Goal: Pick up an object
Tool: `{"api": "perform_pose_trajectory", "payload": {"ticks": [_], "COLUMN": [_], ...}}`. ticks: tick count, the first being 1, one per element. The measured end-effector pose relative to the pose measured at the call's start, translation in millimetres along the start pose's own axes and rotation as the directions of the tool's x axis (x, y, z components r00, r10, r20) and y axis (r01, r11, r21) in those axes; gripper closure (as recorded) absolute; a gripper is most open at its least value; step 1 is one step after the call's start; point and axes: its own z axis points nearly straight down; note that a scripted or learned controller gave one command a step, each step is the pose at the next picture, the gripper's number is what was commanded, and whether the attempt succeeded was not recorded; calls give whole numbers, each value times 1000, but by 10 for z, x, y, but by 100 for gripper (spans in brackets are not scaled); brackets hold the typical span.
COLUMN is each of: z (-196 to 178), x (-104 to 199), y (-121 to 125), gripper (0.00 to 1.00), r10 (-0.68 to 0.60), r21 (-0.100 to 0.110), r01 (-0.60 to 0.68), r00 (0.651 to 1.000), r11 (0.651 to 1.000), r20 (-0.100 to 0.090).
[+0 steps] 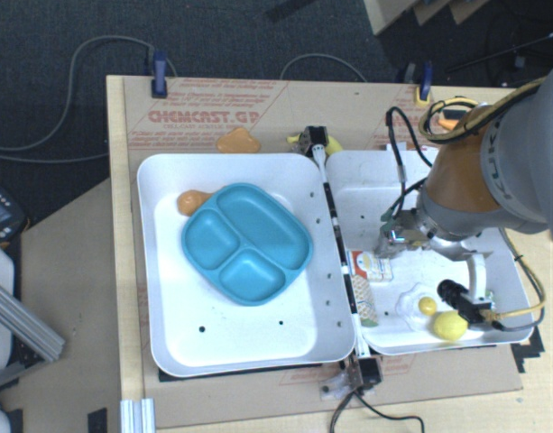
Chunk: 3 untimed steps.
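The grey arm (493,165) reaches in from the right and hangs over the right bin (355,188). Its claw (391,238) is low over the bin's left half. From here I cannot tell whether the claw is open or closed, and I see nothing gripped in it.

Just beside the claw, toward the near side, a red-and-white packet (373,266) lies on the bin floor close to the divider between the two bins. Whether the claw touches it I cannot make out. A slim greenish wrapper (367,310) lies further along the same edge. In the near right part of that bin sits a yellow lemon-like fruit (450,326). A smaller yellow ball (427,306) is just beside it, next to something clear that is hard to make out.

The left bin (168,287) holds a blue divided plate (247,242), lying flat and turned at an angle. An orange piece (191,202) pokes out from under its far left corner. Outside the bins, on the surface (130,242) beyond the left bin's far rim, lies another orange lump (237,140).
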Motion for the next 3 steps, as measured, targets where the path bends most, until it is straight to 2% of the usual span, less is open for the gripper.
{"api": "perform_pose_trajectory", "payload": {"ticks": [1, 2, 3], "z": [-788, -737, -581], "x": [-167, -154, -814], "y": [139, 117, -361], "gripper": [100, 0, 0], "r10": [5, 5, 13], "r21": [-8, 2, 6], "r01": [-5, -5, -13], "r00": [1000, 1000, 1000], "r11": [1000, 1000, 1000], "r20": [2, -1, -1]}}
